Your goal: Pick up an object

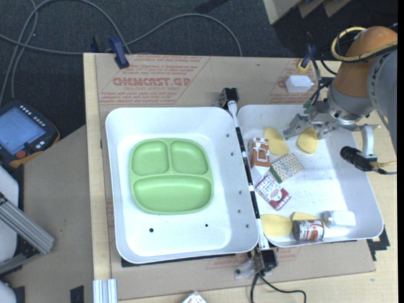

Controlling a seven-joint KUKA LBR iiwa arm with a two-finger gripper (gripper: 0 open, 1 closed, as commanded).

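Dark carpet with loose cables surrounds a cardboard-topped bench [189, 81] that bears two shallow white bins side by side. In the left bin [120, 131] lies a green divided tray [170, 175] alone, so the work belongs to the right bin [369, 201], where the pickable clutter sits.

From the right, the grey arm with its orange band [372, 43] reaches down into the far part of the right bin. Its gripper [307, 126] hangs low over a yellow piece [308, 142], the fingers [292, 129] splayed apart and released, with nothing visibly between them. That posture suggests a descent onto the yellow piece, or an approach between it and a second yellow piece [275, 141] near the bins' shared wall; which one is meant cannot be told.

Nearby things crowd the spot. A small orange-and-white packet [259, 153] lies touching the second yellow piece, a checkered packet [286, 166] lies just nearer the camera, and a red-and-white packet [273, 191] lies beyond that. At the near edge sit another yellow piece [275, 225], a red can [308, 230] and a white tube [341, 219], well apart from the gripper. The bin's far wall and the neighbouring packets leave little room for wide fingers.
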